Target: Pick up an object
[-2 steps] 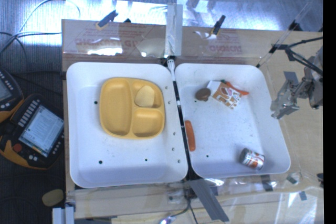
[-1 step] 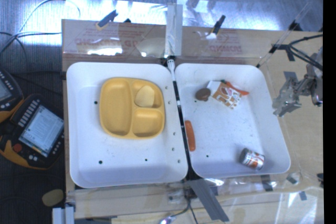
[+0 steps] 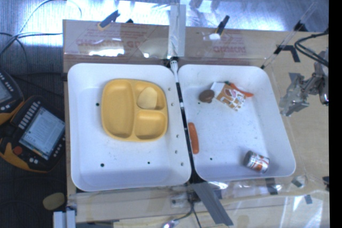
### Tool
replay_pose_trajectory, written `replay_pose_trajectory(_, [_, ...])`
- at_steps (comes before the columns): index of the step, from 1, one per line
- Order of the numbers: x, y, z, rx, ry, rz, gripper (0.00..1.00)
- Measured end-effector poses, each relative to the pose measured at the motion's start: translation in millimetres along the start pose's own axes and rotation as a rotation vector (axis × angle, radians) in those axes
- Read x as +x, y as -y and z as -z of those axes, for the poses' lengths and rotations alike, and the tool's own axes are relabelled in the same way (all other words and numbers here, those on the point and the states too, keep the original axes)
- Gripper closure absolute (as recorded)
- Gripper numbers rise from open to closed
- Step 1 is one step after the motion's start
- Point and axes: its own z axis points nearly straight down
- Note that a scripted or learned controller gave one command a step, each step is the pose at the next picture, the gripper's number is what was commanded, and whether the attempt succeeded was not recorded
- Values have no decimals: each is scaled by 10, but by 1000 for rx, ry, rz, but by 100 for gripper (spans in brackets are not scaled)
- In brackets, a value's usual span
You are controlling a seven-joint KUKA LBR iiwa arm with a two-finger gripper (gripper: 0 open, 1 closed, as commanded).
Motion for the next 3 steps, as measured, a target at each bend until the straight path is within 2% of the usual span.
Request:
replay_pose_trajectory(1, [115,208,119,-2,-11,-226,100])
replay_pose_trajectory(3, [84,206,316,-1,-3,-224,100])
